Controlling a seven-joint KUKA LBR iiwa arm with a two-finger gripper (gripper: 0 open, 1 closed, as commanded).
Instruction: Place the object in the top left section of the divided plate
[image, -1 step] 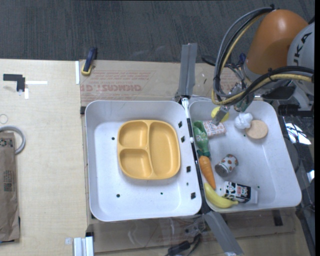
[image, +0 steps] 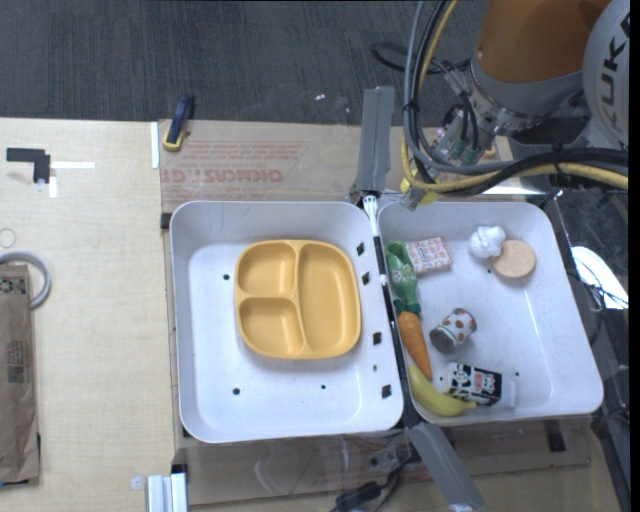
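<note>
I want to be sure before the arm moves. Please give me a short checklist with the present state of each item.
1. Divided plate lies flat in the left bin: ok.
2. Top left section of the plate is free to receive an object: ok.
3. Objects wait in the right bin: carrot, banana, small cup, milk carton, round cookie: ok.
4. An object is already between the fingers of the hand: cannot tell; the wrist with the orange band is at the top edge of the view, above the right bin.
5. Carrot and banana are easy to take: not ok; both lie close to the bin's left wall.
</note>
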